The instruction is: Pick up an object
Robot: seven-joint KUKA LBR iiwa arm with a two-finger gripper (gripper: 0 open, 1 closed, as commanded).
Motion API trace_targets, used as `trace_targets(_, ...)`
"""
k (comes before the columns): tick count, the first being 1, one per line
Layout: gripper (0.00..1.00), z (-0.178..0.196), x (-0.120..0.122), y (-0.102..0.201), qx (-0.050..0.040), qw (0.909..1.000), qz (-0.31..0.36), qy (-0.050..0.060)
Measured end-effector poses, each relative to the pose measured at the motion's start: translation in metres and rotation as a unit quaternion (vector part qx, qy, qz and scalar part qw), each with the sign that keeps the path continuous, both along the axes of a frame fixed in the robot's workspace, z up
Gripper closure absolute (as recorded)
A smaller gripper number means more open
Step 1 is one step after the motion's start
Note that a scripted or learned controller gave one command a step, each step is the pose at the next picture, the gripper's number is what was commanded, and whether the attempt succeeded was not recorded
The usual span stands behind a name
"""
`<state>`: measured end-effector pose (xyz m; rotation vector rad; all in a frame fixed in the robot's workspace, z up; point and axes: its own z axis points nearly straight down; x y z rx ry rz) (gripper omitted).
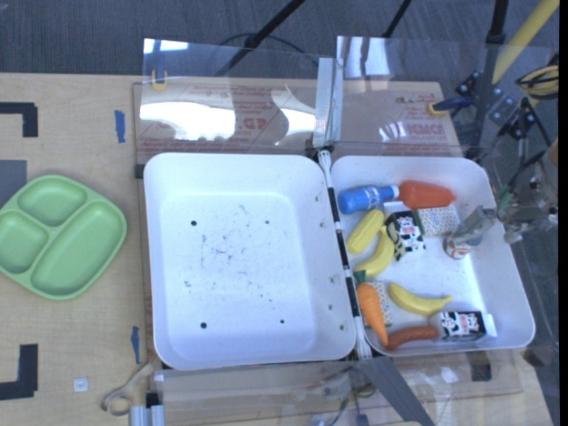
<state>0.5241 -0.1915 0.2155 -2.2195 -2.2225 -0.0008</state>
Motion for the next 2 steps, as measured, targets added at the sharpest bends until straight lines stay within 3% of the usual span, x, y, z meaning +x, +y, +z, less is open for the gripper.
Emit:
trace_targets(1,0.00,-0.035,0.064,0.046,-0.0005,0.9998,0.021,-0.001)
trace_targets(2,0.00,0.016,0.114,0.074,-0.0009,0.9990,-0.044,-0.001)
